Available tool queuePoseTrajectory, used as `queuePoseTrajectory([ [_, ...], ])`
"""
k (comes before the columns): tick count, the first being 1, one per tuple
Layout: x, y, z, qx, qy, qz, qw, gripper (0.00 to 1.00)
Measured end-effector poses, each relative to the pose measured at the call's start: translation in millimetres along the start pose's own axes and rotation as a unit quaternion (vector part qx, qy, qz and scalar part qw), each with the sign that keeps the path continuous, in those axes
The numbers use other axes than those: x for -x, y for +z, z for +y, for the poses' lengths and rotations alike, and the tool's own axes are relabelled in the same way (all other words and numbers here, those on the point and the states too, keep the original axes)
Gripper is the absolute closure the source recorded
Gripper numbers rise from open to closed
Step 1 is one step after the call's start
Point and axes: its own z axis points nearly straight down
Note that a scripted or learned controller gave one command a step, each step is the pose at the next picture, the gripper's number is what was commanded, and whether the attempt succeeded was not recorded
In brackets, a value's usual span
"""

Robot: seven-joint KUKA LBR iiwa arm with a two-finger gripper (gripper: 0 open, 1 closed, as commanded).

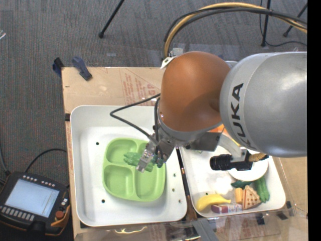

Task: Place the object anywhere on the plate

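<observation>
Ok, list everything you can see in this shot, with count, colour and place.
plate: 1, light green, divided, in the left bin
green object: 1, on the plate at the claw's tip
left bin: 1, white
right bin: 1, white, holding toy food
banana: 1, yellow, right bin front
pizza slice: 1, tan, right bin
handheld screen: 1, black, floor at lower left
arm: 1, grey with orange band
claw: 1, over the plate

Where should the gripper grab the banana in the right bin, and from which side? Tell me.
Grip the banana across its middle, coming straight down. It lies flat, long axis left to right in view, narrow across; a packet crowds its right end.
</observation>
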Motion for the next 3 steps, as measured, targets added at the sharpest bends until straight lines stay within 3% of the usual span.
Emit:
queuePoseTrajectory([
  [1, 36, -43, 25, 0.003, -0.018, -0.003, 0.9998, 1.00],
  [2, -26, -111, 17, 0.004, -0.183, -0.004, 0.9830, 1.00],
  [3, -27, -109, 17, 0.002, -0.183, -0.003, 0.9830, 0.00],
])
